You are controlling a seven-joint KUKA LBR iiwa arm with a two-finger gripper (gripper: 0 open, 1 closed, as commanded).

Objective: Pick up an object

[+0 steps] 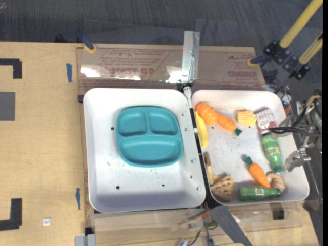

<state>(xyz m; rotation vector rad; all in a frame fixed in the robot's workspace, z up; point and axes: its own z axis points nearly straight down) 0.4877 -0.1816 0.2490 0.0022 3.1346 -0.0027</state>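
The gripper (295,161) sits at the three o'clock edge of the right bin (230,150), a bit of grey metal among dark cables; whether it is open or closed I cannot tell, and nothing shows held in it. Just at its nine o'clock stands a green bottle (271,150), lying lengthwise up the bin; at the gripper's seven o'clock a small carrot (258,173) lies slanted, near a pale shell (277,180); below those, at the bin's near wall, a second green bottle (259,192) lies on its side. Further out, at the bin's seven o'clock corner, rests a brown ridged shell (222,186). Towards the bin's twelve o'clock lie a pink-and-white packet (265,118) and a yellow corn piece (246,118); at eleven o'clock a large orange carrot (213,116), and beside it a banana (202,132) against the dividing wall. The left bin (102,178), well apart at nine o'clock, carries a teal divided plate (149,137).
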